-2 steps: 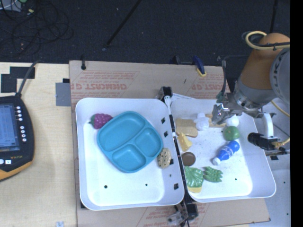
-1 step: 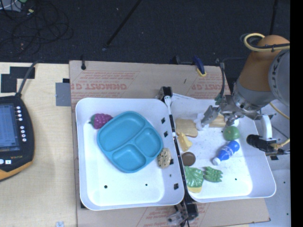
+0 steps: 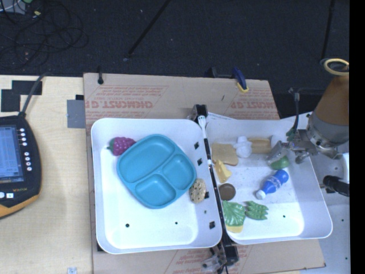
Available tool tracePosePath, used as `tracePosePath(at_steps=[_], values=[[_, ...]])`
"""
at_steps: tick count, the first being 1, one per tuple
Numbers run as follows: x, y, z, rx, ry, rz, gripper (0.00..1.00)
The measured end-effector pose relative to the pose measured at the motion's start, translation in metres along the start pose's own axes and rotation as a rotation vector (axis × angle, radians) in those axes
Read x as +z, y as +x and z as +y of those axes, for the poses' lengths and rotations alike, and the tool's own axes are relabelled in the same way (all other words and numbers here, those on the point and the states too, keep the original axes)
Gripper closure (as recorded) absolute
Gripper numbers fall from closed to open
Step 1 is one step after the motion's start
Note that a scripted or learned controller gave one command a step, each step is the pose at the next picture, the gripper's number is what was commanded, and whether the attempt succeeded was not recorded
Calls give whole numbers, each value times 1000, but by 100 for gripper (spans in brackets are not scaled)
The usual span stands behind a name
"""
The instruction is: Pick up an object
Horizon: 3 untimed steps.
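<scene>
Claw (image 3: 283, 150) over right bin (image 3: 319, 221), toys inside

A teach pendant (image 3: 16, 163) lies at the counter's (image 3: 54, 101) left edge, a brown cardboard sheet (image 3: 171, 99) underlies both bins, a blue clamp (image 3: 240, 79) grips its far edge, and black cables (image 3: 40, 16) trail behind.

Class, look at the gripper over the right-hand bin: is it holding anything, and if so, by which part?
It cannot be told. The gripper sits low in the right bin, right by a small green object, but the view does not show that object between its fingers.
</scene>
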State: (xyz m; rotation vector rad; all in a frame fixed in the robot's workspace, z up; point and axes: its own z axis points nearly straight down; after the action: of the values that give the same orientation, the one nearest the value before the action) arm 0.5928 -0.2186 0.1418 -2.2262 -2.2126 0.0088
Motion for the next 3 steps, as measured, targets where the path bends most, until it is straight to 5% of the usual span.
tracePosePath(at_steps=[1, 2, 3], values=[[56, 15, -1, -6, -5, 3, 0], [56, 63, 48, -15, 20, 7, 0], [54, 37, 7, -4, -1, 3, 0]])
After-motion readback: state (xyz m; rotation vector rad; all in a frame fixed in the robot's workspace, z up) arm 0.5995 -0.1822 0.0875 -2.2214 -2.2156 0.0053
